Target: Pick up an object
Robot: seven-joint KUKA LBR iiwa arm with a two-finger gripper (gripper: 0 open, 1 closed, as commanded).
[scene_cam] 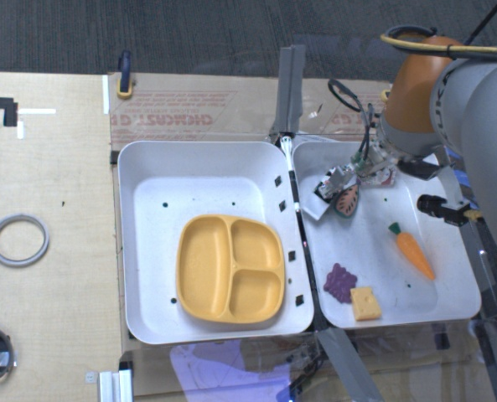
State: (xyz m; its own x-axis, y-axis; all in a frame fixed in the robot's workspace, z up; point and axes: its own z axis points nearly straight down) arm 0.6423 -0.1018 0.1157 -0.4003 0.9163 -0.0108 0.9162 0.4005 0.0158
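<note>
- A grey arm with an orange band reaches in from the right; its gripper (346,193) sits low over the far left part of the right bin (449,296).
- A small brownish, speckled object (347,201) appears to sit between the fingers, so the pincer looks clamped on it, though the view here is cluttered and I am not certain.
- It looks like a light, stiff toy, best taken across its narrow middle.
- Also in the right bin: a carrot (414,252) toward the right, a purple grape cluster (341,282) and a yellow block (365,303) near the front left. All look light; the carrot may be slippery.
- The left bin (147,224) holds a yellow divided plate (230,268), its compartments bare.
</note>
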